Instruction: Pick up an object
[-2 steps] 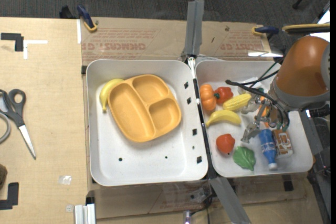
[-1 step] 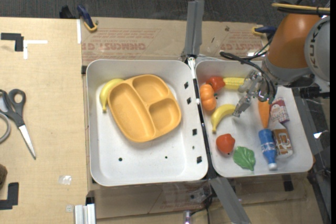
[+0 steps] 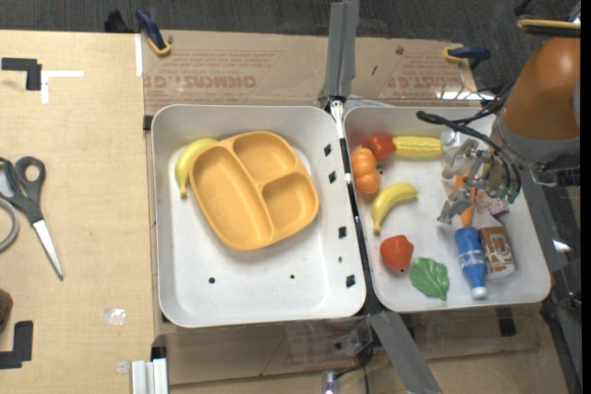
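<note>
Right bin [image 3: 540,291] held a corn cob [image 3: 417,146], tomato [image 3: 379,148], orange fruit [image 3: 365,171], banana [image 3: 392,200], red pepper [image 3: 396,252], green leaf [image 3: 430,278], blue bottle [image 3: 471,258] and brown packet [image 3: 498,251]. Left bin [image 3: 249,300] held a yellow divided plate [image 3: 251,189] touching a second banana [image 3: 189,163]. Pincer [image 3: 466,189] stood low at the right bin's right side, above the bottle; its state could not be told.

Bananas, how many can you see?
2. One banana lies in the left bin, tucked against the orange plate's left edge. The other banana lies in the right bin, below the corn. More could hide under the gripper.
</note>
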Controlling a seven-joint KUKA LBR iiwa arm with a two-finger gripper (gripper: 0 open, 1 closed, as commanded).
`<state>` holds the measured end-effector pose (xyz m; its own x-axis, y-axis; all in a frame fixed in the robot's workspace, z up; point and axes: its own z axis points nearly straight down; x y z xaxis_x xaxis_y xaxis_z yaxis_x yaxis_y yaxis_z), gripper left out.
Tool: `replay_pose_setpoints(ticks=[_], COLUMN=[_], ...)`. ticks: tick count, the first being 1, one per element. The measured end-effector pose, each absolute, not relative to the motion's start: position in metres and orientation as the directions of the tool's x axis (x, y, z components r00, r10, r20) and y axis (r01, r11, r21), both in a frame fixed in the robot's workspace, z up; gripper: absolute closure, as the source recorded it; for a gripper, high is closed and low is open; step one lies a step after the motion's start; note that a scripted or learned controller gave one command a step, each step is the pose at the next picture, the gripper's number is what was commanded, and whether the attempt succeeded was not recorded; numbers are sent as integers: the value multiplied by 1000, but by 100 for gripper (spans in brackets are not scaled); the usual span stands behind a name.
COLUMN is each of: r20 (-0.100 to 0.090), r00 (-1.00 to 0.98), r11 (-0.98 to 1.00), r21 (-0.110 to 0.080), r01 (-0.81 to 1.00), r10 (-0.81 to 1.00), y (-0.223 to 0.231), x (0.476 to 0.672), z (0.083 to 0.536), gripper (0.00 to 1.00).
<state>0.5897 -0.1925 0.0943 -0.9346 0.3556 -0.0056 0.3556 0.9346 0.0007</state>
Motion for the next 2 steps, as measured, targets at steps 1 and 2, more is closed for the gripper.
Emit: replay_pose_setpoints(ticks=[1,2], r20=[-1,-13], r00=[-934,-922], r11=[934,922], r21=[0,1], r01=[356,387], r10=[356,387], y=[-191,-208], x=[520,484], z=[92,95], gripper=[0,0])
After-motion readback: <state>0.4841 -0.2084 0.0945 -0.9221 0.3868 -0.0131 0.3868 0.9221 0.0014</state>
